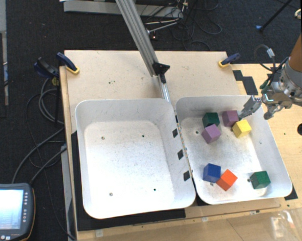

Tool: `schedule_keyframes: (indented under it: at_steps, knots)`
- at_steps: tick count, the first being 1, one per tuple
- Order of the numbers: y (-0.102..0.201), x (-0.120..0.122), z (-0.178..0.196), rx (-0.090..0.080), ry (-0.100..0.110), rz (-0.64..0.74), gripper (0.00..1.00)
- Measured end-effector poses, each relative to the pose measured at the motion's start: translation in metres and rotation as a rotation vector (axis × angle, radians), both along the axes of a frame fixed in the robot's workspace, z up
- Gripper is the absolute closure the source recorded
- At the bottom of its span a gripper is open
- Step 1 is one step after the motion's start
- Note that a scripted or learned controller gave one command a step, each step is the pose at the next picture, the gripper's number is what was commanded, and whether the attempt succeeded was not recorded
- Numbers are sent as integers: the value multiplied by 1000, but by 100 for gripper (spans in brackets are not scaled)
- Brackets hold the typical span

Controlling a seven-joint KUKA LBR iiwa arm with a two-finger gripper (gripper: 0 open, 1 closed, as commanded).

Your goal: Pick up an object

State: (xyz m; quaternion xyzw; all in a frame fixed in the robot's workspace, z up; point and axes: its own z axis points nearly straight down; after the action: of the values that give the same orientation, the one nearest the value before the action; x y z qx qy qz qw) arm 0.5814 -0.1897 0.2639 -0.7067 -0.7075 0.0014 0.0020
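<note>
Seven small blocks, all in right-hand bin, centre-right of frame. Upper cluster of four: dark green cube, lilac cube just below and touching it, purple cube to the right, yellow cube at the purple one's lower right corner, tilted and touching or nearly so. Lower row of three, well apart from the cluster: blue cube, orange cube pressed against its lower right side, turned diamond-wise, and second green cube near the bin's lower right corner, standing alone. All matte, solid-coloured, similar in size, sharp-edged.

Gripper at right of frame, above the bin's upper right rim, just beyond the yellow and purple cubes. Two grey fingers spread apart, one slanting down-left toward the cluster, the other toward the lower right; nothing between them. No cube touched. Grey wrist and cabling behind, running off the right edge.

Left-hand bin, white, shallow, speckled with dark flecks, edge to edge with the right one at centre frame. Both set on pale wooden bench. Silver pole slanting from top centre down to the junction of the bins. Blue-and-yellow clamps at the bench's upper left corner, and another at the upper right. Black cables on dark floor at left; pendant screen at lower left corner.
</note>
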Motion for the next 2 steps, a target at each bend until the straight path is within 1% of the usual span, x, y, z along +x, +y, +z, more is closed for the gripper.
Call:
schedule_keyframes:
  at_steps: [1,2]
  knots:
    - [0,1,3,-2,-5,1,0]
    - [4,4,-61,0,1,-1,0]
